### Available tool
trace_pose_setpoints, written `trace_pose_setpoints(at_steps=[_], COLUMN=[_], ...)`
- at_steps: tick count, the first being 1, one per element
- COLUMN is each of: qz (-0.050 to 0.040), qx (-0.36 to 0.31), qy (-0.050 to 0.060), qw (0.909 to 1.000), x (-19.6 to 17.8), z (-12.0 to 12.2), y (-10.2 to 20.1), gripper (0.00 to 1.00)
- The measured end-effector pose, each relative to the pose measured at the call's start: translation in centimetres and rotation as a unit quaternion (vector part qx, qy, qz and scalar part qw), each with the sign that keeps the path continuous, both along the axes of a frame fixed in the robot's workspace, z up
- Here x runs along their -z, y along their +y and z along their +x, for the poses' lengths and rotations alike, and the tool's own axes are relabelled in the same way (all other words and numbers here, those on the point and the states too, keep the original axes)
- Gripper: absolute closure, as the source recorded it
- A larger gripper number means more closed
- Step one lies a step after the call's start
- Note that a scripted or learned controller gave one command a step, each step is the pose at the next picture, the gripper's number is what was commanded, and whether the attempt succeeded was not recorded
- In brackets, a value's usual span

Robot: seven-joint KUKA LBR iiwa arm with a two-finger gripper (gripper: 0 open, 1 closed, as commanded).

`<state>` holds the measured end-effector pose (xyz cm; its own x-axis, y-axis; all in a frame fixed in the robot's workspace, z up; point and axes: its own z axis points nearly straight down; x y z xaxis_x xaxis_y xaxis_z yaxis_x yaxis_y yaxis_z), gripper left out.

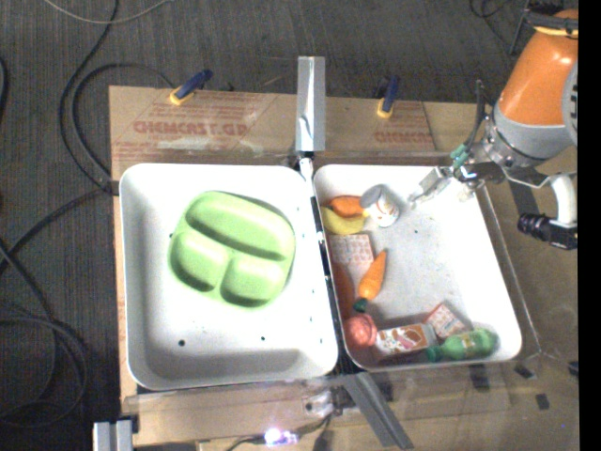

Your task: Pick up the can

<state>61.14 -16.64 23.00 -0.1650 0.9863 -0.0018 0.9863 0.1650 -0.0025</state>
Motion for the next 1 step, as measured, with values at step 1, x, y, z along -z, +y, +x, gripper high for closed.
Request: trace_pose_setpoints(at_steps=[1], qz=[0.0003], qx=[-0.063], qy=[0.001], qw=[0.998], x=[12.22], z=[1.32], y=[-2.37], gripper=[0.0])
